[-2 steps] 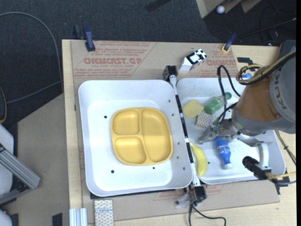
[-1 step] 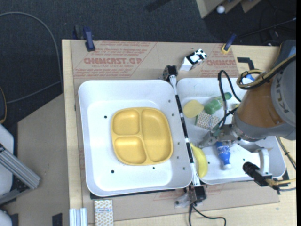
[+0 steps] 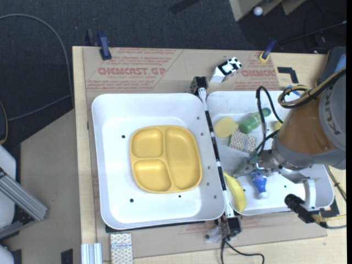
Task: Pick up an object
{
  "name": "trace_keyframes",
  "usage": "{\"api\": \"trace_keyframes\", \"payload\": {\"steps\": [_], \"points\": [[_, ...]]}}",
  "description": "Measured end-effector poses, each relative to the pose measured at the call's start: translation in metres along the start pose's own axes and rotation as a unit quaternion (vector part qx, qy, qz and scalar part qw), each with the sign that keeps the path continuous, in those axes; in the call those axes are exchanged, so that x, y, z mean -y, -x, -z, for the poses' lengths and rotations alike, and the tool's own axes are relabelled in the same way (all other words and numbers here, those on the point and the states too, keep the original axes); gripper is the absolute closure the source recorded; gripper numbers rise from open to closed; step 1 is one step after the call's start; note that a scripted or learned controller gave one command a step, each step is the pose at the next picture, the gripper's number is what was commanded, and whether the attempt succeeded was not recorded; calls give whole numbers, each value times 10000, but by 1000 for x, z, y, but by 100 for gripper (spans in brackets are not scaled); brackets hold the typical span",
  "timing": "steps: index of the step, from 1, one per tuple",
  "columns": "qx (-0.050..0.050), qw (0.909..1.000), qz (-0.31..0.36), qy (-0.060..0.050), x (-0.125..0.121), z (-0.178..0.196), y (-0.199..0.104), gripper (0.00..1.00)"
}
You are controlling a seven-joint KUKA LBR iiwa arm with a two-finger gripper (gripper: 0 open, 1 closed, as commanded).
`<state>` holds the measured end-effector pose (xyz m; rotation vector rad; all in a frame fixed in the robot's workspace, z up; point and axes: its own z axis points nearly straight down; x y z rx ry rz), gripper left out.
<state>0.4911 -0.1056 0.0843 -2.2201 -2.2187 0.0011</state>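
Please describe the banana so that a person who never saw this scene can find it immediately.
Look at the right bin, the one the grey arm reaches into. The banana lies in its near left corner, along the divider between the bins. It is the only long, curved yellow thing; the other yellow item is round and lies farther back.

cardboard sheet: "CHEMCAST GP" in red | arm: "KU" partly visible

A yellow banana is lying along the right bin's left wall, near its front corner. A blue-and-white tube is lying just beside it. Farther back, a patterned packet, a pale yellow disc and a green piece are sitting clustered together.
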Motion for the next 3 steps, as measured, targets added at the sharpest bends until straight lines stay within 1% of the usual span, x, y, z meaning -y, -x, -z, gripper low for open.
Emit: {"api": "trace_keyframes", "payload": {"steps": [1, 2, 3], "points": [[0, 10000, 1, 1, 12, 0, -1, 0], [2, 10000, -5, 8, 12, 10, -1, 100], [4, 10000, 10, 16, -18, 100, -66, 100]]}}
